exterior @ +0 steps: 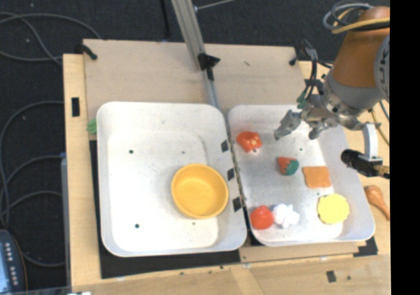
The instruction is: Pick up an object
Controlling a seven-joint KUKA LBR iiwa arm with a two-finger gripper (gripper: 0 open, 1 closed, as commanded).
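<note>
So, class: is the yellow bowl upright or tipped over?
Upright. The yellow bowl shows its open mouth and inside to the overhead camera, sitting in the left bin.

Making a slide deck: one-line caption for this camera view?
Open gripper hovers over the right bin of small toys; a yellow bowl sits in the left bin.

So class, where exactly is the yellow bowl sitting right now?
The yellow bowl sits in the left bin, near its lower right corner, close to the divide with the right bin.
</note>
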